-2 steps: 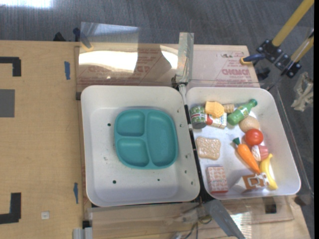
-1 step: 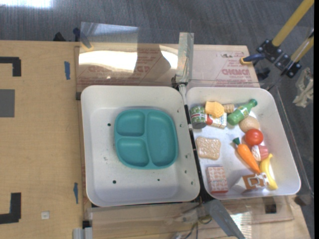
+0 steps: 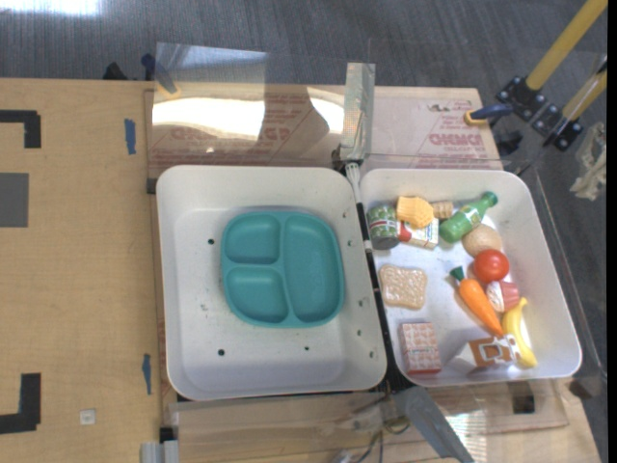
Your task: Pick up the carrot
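- Grey floor is seen behind a brown wooden bench (image 3: pixel 77 258); two shallow white bins are set on it side by side
- the left white bin (image 3: pixel 183 210) holds a teal plastic tray with three parts (image 3: pixel 284 268)
- the right white bin (image 3: pixel 540 220) is packed with toy food; the small orange toy carrot with a green top (image 3: pixel 473 297) is found there, lying flat near the right side, pointed down and to the right
- a round red toy tomato (image 3: pixel 492 264) is touching the carrot's top end; a yellow toy banana (image 3: pixel 522 334) lies just beside its tip; a tan toy bread slice (image 3: pixel 403 286) is near on its left
- the carrot has not been picked up yet, so the whole job is judged to be left to do
- no arm pose can be told; whether the pincer is open or closed cannot be told either
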### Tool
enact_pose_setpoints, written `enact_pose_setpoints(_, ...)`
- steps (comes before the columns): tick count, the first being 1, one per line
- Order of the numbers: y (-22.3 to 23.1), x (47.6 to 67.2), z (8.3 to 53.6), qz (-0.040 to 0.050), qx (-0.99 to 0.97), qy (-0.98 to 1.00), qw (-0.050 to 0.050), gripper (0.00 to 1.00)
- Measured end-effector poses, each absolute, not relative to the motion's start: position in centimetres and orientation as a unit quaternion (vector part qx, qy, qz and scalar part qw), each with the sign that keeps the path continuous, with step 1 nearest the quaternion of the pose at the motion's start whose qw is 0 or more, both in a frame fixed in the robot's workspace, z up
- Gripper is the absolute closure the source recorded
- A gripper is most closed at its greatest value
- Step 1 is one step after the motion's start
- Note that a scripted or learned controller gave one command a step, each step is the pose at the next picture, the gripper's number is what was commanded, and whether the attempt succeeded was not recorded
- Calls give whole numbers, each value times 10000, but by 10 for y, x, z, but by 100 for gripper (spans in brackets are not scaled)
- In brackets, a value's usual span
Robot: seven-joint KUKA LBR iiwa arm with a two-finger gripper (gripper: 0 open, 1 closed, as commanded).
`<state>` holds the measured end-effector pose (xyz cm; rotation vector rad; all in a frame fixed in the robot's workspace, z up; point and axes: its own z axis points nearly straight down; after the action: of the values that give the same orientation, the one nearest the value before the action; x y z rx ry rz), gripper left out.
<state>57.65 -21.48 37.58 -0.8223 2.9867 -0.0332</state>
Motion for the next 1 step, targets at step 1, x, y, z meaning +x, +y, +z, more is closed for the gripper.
enact_pose_setpoints(1,-214,579,388,-134,-2649,9638,265,100)
